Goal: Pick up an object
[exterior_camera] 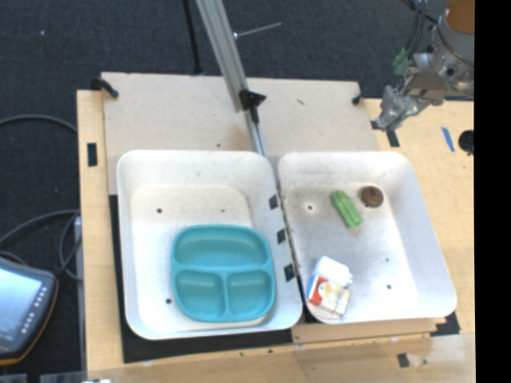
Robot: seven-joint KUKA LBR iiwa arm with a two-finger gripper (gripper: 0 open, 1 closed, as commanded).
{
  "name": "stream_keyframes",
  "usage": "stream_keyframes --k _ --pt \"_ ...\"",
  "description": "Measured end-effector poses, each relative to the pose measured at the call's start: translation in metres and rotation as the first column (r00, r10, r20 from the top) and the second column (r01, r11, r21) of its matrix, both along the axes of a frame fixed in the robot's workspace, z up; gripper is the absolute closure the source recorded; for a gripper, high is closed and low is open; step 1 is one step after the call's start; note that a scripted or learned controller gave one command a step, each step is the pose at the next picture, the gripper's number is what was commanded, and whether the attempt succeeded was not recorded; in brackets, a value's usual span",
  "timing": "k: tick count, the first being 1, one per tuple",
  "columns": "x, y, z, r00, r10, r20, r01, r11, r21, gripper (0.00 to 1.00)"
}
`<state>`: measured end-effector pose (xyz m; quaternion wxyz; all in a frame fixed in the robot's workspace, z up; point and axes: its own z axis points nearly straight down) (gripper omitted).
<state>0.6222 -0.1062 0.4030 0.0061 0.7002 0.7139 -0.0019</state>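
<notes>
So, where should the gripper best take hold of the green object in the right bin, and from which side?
Grip the green object across its narrow middle, coming straight down from above. It lies flat and elongated, slanted in the right bin, with open floor along both long sides; the brown round object sits near its upper end.

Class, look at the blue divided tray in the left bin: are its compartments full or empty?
Empty. The blue tray lies flat in the left bin, all three compartments showing bare blue floor.
</notes>
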Motion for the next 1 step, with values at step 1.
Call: stream_keyframes --k 1 --pt "0.0004 -0.0013 0.0110 1.000 0.005 0.002 -0.005 1.000 -0.003 1.00"
